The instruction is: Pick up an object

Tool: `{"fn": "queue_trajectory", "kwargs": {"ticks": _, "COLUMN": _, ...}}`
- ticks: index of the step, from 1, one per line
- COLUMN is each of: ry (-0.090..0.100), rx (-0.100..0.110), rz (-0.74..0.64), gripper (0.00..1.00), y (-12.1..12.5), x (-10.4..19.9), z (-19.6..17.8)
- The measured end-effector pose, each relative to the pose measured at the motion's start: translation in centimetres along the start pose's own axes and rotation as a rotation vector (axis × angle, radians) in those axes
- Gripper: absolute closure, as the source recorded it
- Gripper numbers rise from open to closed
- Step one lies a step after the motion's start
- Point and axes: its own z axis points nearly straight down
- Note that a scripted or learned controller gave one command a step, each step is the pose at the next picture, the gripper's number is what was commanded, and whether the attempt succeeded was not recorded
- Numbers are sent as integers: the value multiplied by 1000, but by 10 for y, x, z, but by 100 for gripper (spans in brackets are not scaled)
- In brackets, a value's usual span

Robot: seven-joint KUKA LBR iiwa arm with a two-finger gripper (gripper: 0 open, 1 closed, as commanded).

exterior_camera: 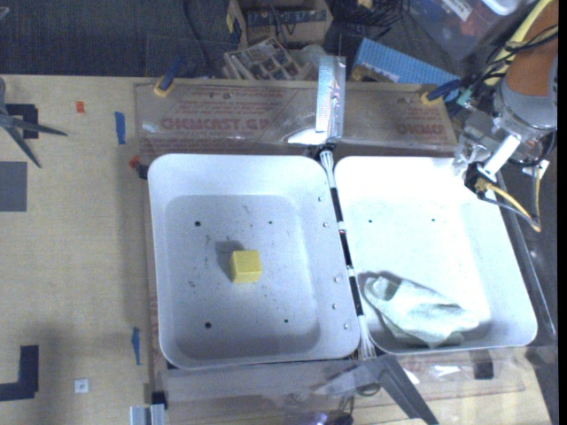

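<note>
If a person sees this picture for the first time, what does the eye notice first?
The yellow block stands out, alone near the middle of the left bin. A crumpled pale sheet lies at the near edge of the right bin. The arm hangs over that bin's far right corner.

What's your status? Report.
Pincer at far corner of right bin. Yellow block alone in left bin, untouched. Crumpled pale bag in right bin.
</note>
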Motion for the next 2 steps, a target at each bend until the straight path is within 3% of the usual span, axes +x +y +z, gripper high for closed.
{"fn": "queue_trajectory", "kwargs": {"ticks": 1, "ry": -1, "rx": 2, "rz": 406, "gripper": 100, "y": 10, "x": -14, "z": 18}}
{"fn": "queue_trajectory", "kwargs": {"ticks": 2, "ry": -1, "rx": 5, "rz": 777, "gripper": 100, "y": -39, "x": 30, "z": -29}}
